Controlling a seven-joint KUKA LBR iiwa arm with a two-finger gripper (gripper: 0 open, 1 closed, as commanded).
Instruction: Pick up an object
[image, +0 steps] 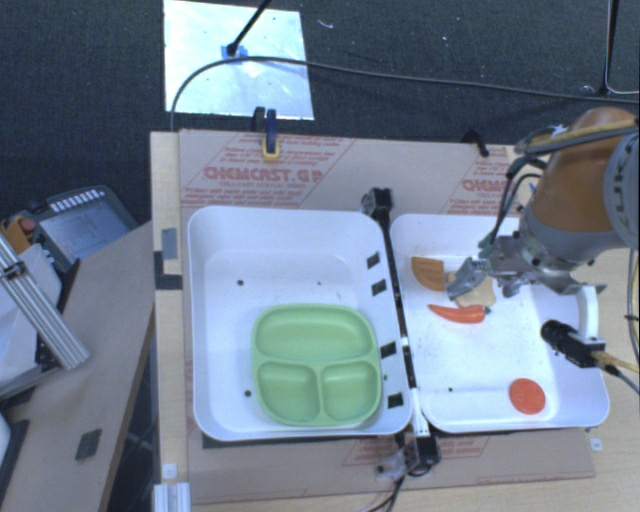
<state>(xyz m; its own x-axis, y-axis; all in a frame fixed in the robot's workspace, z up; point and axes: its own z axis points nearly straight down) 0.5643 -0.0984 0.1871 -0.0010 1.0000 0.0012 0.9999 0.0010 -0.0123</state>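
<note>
— Camera view: which piece is nearest the gripper (470, 283)?

— A small red plastic chilli pepper (458, 313), lying flat toward the right bin's (560, 412) far-left corner, just under the fingers. Whether they are parted, I cannot tell; nothing shows between them.

— How would it handle?

— Light, stiff, probably slick; best pinched across its thicker middle.

— Around it?

— A tan bread-like slice (430, 271) beside it, a round orange-red disc (527, 396) near the front edge, a green divided tray (317, 364) in the left bin (230, 240).
</note>
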